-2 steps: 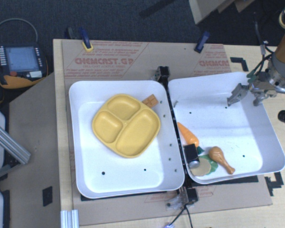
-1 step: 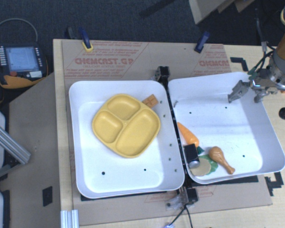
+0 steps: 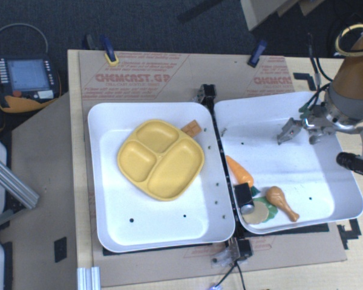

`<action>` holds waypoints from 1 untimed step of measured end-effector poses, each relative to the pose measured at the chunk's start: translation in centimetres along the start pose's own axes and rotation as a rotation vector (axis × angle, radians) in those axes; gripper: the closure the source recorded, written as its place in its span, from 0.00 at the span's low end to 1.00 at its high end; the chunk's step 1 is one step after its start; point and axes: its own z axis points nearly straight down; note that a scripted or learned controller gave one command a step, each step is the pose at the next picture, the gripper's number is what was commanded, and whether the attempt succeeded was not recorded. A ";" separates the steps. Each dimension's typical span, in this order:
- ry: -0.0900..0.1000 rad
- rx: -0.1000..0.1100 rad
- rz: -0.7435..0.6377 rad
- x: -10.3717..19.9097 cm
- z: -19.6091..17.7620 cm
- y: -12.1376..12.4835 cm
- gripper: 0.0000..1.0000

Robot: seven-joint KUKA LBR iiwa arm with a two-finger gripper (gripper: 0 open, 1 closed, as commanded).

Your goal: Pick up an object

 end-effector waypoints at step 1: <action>0.000 -0.002 -0.001 0.3 4.6 0.6 0.00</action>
